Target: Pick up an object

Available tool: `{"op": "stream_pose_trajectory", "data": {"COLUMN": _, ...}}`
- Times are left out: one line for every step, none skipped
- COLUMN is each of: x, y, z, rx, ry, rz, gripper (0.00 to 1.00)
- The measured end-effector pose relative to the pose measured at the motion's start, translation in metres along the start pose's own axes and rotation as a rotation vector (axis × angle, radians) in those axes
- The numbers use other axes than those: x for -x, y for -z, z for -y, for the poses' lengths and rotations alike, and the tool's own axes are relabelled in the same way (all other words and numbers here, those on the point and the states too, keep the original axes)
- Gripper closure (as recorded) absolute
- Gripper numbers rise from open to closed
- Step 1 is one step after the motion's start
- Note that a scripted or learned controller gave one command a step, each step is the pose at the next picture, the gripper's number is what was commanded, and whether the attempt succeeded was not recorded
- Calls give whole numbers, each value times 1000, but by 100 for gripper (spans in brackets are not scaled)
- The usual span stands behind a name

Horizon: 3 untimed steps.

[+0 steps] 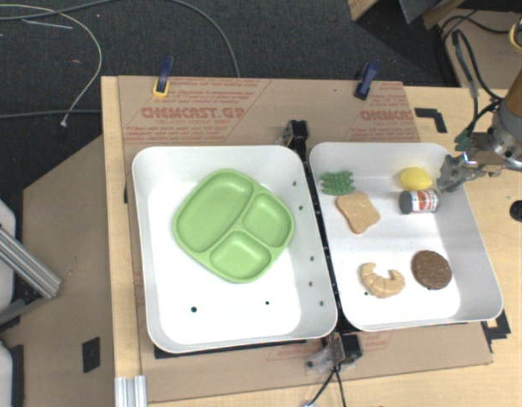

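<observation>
The arm is cut off at the right edge of the frame; its end effector (454, 171) hangs over the right bin's (464, 299) upper right rim, too small and dark to judge. Just left of it a small can (419, 201) lies on its side, long axis left-right, below a yellow lemon (415, 178).

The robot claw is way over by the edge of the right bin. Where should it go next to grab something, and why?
Probably a short slide left and down toward the small can. The gripper sits at the right bin's upper right rim, and the can lies just beside it, with the lemon touching it above. It looks like the closest thing to reach.
</observation>
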State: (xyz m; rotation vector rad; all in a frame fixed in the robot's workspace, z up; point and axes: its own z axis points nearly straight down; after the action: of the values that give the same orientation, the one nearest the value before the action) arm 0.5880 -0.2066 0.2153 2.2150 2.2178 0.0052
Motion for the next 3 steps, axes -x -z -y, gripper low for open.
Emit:
{"op": "stream_pose_trajectory", "data": {"x": 0, "y": 26, "z": -1, "rx": -2, "ry": 0, "rz": -1, "gripper": 100}}
{"op": "stream_pose_trajectory", "data": {"x": -53, "y": 16, "z": -3, "rx": -9, "ry": 4, "rz": -5, "gripper": 100}}
{"op": "stream_pose_trajectory", "data": {"x": -109, "y": 25, "z": -9, "rx": -7, "ry": 6, "rz": -6, "gripper": 100}}
